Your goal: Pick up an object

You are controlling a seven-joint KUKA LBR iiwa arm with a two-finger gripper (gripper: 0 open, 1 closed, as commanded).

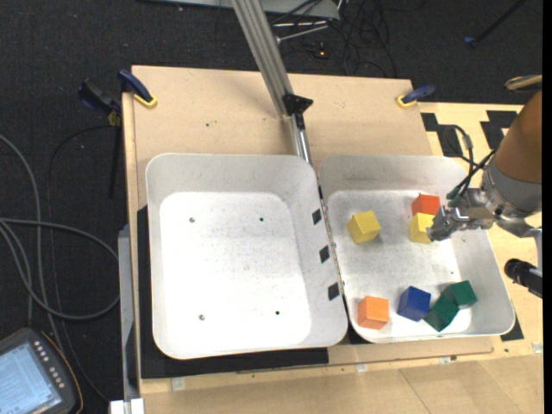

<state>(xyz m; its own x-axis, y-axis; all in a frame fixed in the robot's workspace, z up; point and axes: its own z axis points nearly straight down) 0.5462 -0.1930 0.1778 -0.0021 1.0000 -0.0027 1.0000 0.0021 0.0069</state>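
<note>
The right bin (397,179) holds several blocks. A yellow block (364,226) lies near its left middle. At the far right an orange-red block (425,203) touches a second yellow block (421,228). Along the front sit an orange block (373,311), a blue block (414,303) and two green blocks (463,293) (442,312). My gripper (443,228) reaches in from the right and is low at the right side of the second yellow block, right next to it.
The left bin (172,188) lies beside the right one on the wooden bench. A metal pole (263,46) slants from the top down to the bins' shared edge. Clamps (136,89) (414,96) sit at the bench's far corners.
</note>
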